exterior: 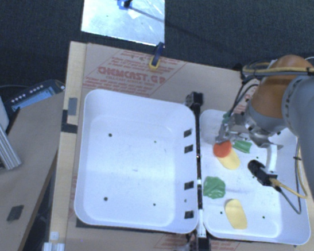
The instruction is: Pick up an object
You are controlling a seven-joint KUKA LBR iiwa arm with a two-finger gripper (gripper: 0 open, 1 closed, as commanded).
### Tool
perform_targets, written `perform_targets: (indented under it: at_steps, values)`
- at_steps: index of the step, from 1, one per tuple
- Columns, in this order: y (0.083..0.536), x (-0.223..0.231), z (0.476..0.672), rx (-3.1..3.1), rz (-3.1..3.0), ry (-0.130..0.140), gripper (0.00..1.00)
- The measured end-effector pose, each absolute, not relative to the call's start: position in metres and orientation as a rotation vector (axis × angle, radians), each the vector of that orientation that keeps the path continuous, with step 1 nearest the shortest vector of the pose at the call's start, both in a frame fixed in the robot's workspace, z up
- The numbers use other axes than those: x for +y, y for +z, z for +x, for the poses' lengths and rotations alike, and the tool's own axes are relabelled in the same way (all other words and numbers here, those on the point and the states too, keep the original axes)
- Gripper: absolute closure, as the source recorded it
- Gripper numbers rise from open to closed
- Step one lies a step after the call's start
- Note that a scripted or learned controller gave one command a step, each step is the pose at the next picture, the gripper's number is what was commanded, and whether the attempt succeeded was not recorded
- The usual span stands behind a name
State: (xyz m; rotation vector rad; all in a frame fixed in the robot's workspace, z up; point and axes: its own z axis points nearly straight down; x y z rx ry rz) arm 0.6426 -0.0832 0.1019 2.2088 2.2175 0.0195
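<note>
Hanging low over the right bin point(290, 228), the gripper point(224, 138) sits right on top of an orange ball point(221, 149), which peeks out just beneath its tip. From where I stand, whether it has closed on the ball or is only poised above it is hidden by the wrist, so I cannot tell. A yellow piece point(231, 161) touches the ball on the side away from the arm's base, and a green strip point(242, 145) lies just beside the tool. Farther out from the tool, toward the near rim, lie a green lump point(214, 187) and a second yellow piece point(236, 213).

The ball looks small, light and smooth, likely a toy; I'd guess it rolls easily. Pinching it across its widest part seems safest.
</note>
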Motion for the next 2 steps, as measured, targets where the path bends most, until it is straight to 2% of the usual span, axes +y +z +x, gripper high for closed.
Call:
perform_targets:
  at_steps: [1,2]
  values:
    - [0.094,-0.089,0.600,2.206,2.206,0.024,1.00]
    - [0.193,-0.035,0.673,2.225,2.199,0.022,1.00]
